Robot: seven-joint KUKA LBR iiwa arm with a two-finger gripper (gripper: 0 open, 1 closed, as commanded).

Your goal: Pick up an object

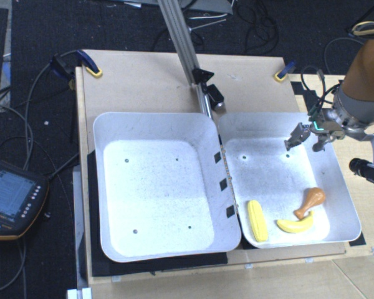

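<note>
Three toy foods lie near the front of the right bin (262, 167). A yellow corn cob (257, 220) lies at the front left, a yellow banana (295, 225) to its right, and an orange-brown chicken drumstick (310, 201) just behind the banana. My gripper (308, 137) hangs over the bin's far right part, well behind the three objects. Its two dark fingers are spread apart with nothing between them.
The left bin (112, 136) sits beside the right one, their rims meeting in the middle. A slanted metal rail (181, 36) runs from the top of the view down to the bins' junction. Yellow clamps (92, 71) hold the bench's back corners.
</note>
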